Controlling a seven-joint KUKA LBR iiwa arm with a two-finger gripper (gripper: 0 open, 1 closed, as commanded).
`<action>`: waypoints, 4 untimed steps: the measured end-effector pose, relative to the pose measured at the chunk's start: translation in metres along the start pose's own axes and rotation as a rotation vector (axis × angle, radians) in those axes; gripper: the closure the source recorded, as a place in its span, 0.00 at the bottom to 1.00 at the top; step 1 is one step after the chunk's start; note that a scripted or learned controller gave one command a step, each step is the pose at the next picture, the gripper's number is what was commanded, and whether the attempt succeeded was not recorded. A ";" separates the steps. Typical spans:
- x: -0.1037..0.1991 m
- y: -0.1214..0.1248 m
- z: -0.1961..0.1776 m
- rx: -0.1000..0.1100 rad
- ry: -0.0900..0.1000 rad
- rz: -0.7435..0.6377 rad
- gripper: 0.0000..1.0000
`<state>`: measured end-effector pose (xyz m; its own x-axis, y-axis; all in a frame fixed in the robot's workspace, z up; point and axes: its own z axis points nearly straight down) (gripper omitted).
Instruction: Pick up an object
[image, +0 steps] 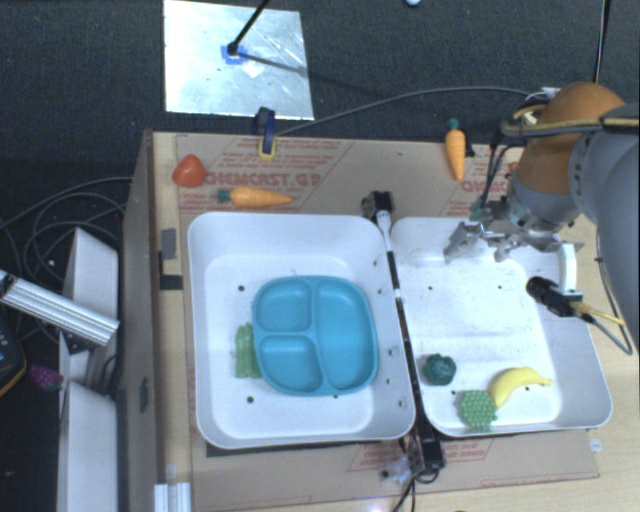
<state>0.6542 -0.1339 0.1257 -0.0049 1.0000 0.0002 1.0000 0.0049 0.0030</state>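
The right bin (480, 310) holds a yellow banana (518, 383), a bunch of green grapes (477, 408) and a dark green round object (438, 369), all near its front edge. My gripper (477, 246) hovers over the back of that bin, far from these items. Its fingers are spread and nothing is between them. The left bin (225, 260) holds a blue divided plate (315, 335), and a green leafy item (245, 352) lies against the plate's left side.
Behind the bins, two carrots (260, 197) (455, 150) and a red tomato (188, 171) lie on the cardboard. A black-tipped fixture (555, 295) sticks in at the right bin's right wall. A divider (393, 280) runs between the bins.
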 end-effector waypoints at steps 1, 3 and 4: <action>0.015 0.015 0.004 0.000 -0.001 -0.001 0.00; 0.017 0.015 0.041 0.000 -0.001 0.004 0.00; 0.040 0.015 0.041 0.000 0.000 0.000 0.00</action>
<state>0.6692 -0.0938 0.0849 -0.0049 1.0000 0.0001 1.0000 0.0049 0.0028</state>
